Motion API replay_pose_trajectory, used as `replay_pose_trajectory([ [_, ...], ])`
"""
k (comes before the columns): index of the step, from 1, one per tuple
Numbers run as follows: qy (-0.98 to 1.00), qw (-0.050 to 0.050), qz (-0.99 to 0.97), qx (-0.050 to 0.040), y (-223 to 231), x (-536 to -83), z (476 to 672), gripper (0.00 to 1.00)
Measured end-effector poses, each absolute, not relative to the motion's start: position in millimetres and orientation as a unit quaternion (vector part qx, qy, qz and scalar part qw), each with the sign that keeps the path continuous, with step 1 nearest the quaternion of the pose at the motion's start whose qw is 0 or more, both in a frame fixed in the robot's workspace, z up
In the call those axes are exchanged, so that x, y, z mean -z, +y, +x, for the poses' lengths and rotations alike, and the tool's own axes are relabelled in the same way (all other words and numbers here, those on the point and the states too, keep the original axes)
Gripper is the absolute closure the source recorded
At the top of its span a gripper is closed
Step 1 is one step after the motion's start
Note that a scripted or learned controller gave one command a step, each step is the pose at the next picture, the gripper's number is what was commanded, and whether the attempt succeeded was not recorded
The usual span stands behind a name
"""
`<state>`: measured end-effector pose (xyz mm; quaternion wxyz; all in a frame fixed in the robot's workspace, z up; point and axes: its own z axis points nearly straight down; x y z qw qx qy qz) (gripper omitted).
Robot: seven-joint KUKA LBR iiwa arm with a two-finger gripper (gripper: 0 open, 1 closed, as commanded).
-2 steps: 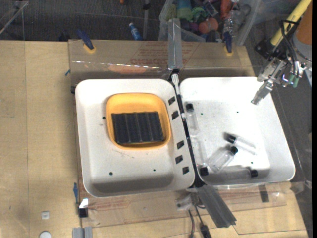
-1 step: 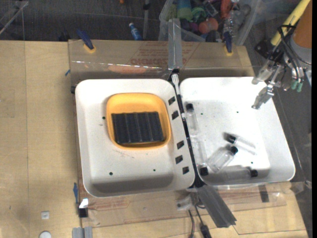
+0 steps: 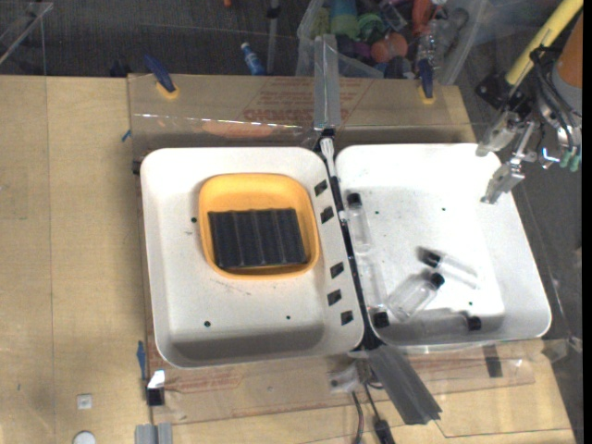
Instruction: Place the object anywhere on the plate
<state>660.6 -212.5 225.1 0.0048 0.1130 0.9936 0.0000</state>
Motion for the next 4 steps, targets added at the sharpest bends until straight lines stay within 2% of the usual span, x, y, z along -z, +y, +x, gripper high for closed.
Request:
replay_pose_trajectory([
  [3, 0.997, 0.005, -0.076, 0.0008, -219, -239, 666.7, 0.00],
  [4, 0.969, 0.006, -0.248, 0.0007, -220, -234, 669.2, 0.00],
])
